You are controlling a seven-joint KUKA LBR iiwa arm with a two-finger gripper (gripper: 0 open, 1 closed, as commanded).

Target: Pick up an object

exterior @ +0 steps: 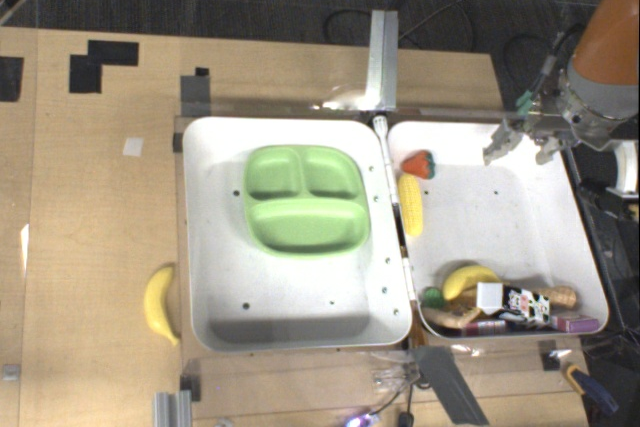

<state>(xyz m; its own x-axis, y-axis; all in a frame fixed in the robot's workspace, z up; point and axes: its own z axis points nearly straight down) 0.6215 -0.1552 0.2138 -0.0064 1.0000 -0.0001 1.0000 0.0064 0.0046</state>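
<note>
The two-finger gripper (522,143), seemingly open and empty, hovers right of the upright-lying yellow plastic corn cob (410,204).

arm (612,35) cut off at right edge, heaped toys (505,303) indistinct

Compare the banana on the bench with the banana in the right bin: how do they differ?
The bench banana lies alone on the wood outside the left bin, fully visible, running up-down. The bin banana lies inside the right bin, curving crosswise, crowded among other items that partly cover it. Both are yellow and curved.
</note>
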